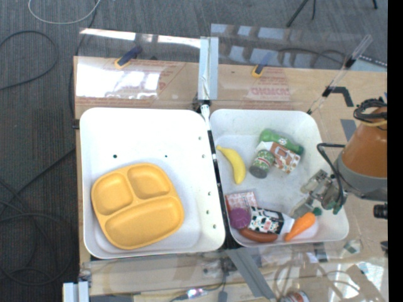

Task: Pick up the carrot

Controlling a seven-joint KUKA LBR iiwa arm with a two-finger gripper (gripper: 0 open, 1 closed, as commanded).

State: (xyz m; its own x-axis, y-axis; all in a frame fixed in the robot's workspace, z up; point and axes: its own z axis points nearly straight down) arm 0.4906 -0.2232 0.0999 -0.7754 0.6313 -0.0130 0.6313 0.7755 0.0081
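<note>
The orange carrot [301,225] with a green tip lies in the front right corner of the right bin [302,121]. My gripper [313,197] hangs just above and behind the carrot, near the bin's right wall, reaching in from the right. Its metal fingers point down-left toward the carrot's upper end. Nothing is visibly held between them.
The right bin also holds a yellow banana [234,163], a green can [261,163], a green and red packet [283,150], a purple-pink pack [240,209], a black and white carton [266,221] and a red sausage [257,235]. A yellow divided plate [136,204] sits in the left bin [145,124].
</note>
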